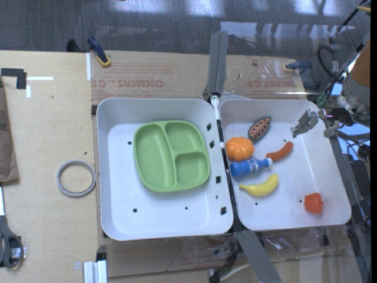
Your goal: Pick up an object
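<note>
The right bin (330, 175) holds an orange fruit (238, 148), a blue bottle (250, 168), a yellow banana (260, 186), an orange-red sausage (279, 152), a brown leaf-shaped piece (259, 128) and a small red-orange pepper (314, 203). My gripper (305, 123) hangs over the bin's far right part, up and to the right of the sausage and apart from it. Nothing shows between its fingers. The arm comes in from the right edge.
The left bin (112, 175) holds a green divided plate (172, 155). A grey ring (76, 177) lies on the bench to the left. Blue clamps (99, 50) sit at the back, and a metal divider (217, 63) runs between the bins.
</note>
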Controlling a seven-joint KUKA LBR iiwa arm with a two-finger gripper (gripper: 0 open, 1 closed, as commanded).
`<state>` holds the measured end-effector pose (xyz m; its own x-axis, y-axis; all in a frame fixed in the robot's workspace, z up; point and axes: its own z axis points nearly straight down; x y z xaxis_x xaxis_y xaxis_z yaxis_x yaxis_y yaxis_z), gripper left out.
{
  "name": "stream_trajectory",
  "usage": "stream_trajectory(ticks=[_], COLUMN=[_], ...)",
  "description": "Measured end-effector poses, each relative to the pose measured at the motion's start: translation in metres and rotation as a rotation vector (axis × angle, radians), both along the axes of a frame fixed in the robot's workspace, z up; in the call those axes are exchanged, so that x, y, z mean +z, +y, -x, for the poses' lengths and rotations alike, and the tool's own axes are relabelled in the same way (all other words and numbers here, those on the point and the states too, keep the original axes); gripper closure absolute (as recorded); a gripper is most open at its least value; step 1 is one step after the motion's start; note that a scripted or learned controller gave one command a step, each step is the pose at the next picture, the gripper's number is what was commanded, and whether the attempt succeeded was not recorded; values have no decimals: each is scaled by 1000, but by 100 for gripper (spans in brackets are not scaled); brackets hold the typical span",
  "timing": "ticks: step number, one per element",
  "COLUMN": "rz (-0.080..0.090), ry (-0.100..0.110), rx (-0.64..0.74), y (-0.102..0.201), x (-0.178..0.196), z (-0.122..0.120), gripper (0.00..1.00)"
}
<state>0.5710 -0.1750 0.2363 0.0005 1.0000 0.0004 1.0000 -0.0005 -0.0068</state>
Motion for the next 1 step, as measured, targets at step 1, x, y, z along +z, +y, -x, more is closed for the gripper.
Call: stream_trajectory(ticks=[1], rz=[1], ry=[-3], rx=[-45], y=[26], x=[-148], z=[-57], gripper=[0])
